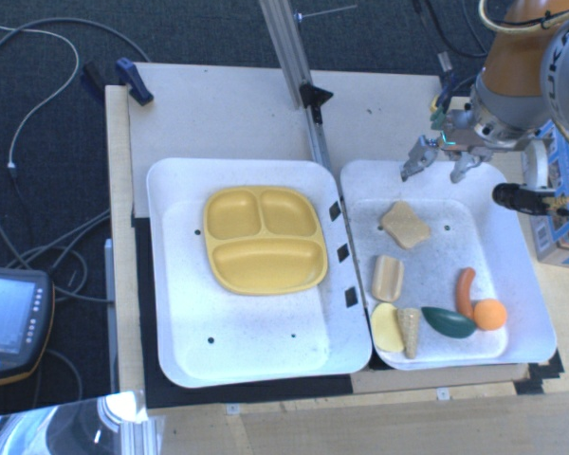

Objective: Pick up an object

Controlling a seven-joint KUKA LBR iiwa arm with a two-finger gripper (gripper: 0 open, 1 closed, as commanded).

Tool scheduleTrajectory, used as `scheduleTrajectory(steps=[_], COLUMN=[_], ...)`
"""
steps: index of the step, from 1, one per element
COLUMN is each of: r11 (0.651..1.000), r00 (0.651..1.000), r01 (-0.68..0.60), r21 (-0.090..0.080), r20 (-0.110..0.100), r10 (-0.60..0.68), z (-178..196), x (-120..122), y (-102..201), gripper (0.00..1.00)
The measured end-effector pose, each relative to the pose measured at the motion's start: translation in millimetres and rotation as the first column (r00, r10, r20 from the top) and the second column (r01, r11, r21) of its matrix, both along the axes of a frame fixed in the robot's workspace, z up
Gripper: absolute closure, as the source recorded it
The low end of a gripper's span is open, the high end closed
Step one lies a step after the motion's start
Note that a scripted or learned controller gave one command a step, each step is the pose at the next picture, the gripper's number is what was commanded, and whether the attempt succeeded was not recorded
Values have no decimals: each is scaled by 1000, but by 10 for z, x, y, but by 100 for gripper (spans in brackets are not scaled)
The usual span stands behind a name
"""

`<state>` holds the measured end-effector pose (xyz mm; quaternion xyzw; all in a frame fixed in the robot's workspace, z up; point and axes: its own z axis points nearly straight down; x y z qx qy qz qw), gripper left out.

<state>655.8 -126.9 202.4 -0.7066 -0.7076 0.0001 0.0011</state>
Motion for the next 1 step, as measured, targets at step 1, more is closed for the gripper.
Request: scheduleTrajectory(steps=[1], r11=[1000], r00=[1000], r01=[0], r21=[-1], r20=[0], r10=[0], z=[0], x=[0], y=[0], gripper=[0])
